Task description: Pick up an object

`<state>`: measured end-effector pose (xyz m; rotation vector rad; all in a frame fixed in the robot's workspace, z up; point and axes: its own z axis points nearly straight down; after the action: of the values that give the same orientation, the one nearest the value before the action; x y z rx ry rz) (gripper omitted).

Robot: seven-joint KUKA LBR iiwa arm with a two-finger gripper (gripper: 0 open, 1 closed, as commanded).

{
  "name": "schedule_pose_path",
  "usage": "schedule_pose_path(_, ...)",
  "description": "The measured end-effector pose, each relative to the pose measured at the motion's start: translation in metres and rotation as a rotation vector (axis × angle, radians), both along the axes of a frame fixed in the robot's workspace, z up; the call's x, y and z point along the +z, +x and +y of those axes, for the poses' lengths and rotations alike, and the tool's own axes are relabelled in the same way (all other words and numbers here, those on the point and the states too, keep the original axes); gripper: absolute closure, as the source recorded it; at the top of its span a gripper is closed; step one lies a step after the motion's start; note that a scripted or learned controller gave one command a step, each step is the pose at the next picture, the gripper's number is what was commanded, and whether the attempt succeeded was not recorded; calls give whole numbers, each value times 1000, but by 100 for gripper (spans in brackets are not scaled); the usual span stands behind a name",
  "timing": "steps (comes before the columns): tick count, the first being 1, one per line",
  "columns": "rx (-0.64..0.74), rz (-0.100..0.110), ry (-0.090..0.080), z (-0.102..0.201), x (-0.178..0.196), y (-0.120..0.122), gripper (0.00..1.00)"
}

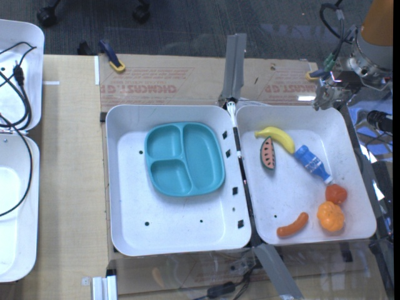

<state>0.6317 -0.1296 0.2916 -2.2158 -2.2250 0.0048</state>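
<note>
Nothing picked yet, as I judge it: my gripper (330,95) hangs over the right bin's (350,136) far corner, grip state I cannot tell, while banana (278,137), watermelon slice (267,153), bottle (311,162), tomato (335,194), orange (330,217) and sausage (292,225) lie in that bin unobstructed.

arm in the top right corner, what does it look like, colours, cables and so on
The arm has a broad orange band, with a grey and silver metal wrist section below it. Black cables loop beside it at the left. The end effector is a small dark metal assembly with a bit of blue near its mount; its finer details are too small to make out.
</note>
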Motion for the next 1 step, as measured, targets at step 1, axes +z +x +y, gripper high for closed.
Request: schedule_pose_path(1, -1, -3, -1, -26, 90, 28, 100)
